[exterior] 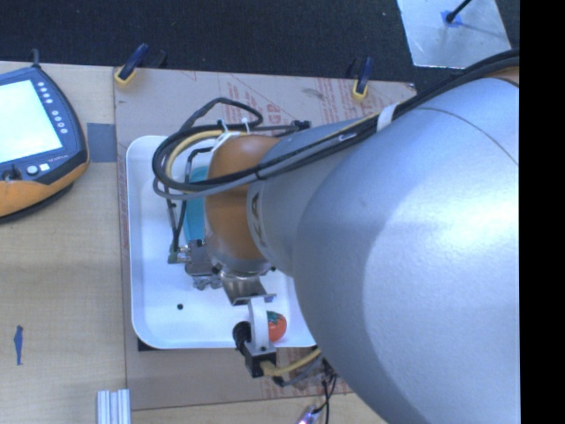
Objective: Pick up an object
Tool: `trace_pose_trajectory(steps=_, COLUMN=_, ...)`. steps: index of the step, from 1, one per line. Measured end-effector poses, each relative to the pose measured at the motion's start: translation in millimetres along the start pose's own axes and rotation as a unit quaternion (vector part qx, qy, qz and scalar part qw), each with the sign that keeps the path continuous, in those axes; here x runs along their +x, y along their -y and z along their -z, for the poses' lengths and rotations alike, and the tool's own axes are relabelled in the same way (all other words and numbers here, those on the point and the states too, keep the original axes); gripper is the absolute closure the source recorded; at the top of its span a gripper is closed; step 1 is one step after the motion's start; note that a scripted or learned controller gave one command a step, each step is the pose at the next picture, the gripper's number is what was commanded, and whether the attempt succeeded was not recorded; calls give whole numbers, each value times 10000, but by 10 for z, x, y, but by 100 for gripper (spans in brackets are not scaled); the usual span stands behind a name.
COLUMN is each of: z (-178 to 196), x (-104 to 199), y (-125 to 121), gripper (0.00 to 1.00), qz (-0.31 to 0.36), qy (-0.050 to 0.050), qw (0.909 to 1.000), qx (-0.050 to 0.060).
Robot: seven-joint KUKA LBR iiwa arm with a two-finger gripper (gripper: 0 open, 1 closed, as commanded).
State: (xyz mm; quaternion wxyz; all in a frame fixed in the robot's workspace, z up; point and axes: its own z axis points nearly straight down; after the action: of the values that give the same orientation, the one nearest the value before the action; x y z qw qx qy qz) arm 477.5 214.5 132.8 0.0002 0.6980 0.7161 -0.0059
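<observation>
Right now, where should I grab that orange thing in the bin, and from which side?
Grip the orange thing across its rounded middle, coming straight down from above. It looks ball-like, so no side grips better, and it lies by the bin's near wall, which would likely block a low approach. Part of it is hidden.

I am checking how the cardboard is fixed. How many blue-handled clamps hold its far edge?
2. One clamp sits at the far left corner of the cardboard, the other further right on that edge. The arm may hide more.
</observation>
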Motion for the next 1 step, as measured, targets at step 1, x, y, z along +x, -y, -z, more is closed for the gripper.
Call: trace_pose_trajectory(steps=1, z=102, x=-5, y=-5, gripper=100, qz=12, qy=4, qw=10000, qx=-1)
